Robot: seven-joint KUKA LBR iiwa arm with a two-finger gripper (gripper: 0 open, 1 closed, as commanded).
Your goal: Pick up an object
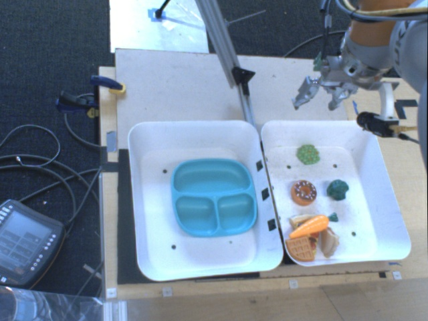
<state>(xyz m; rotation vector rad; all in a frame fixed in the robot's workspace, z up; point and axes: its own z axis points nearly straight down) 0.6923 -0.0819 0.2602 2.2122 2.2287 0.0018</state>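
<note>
Metal-grey fingers [321, 93] look spread apart w/ nothing between them, hanging over the bare tabletop [180, 85] just behind the right bin [384, 186], not over any toy yet.

Candidates are all in that right bin: a green broccoli-ish round piece [307, 154] nearest the gripper, a choc donut w/ sprinkles [303, 192] mid-bin, a dark green leafy lump [338, 190] beside it, then a pile at the front corner: carrot [309, 227] lying across a waffle [300, 248] and some tan piece [328, 242] I can't ID.

Handling guess: all small plastic play food, so light, stiff, prob a bit slick. Imo the green round piece or the donut is the easy one, each sits alone w/ room on both sides, so pinch across the middle. Carrot is touching its neighbours, fingers would likely bump the waffle.

Left bin [144, 199] has a blue divided plate [215, 198], flat and low, hard to get a grip on except by the rim.

Arm [378, 19] comes in from the right, orange band up top, wrist pointed down-ish and tilted toward the bins. Needs to travel forward and drop.
</note>
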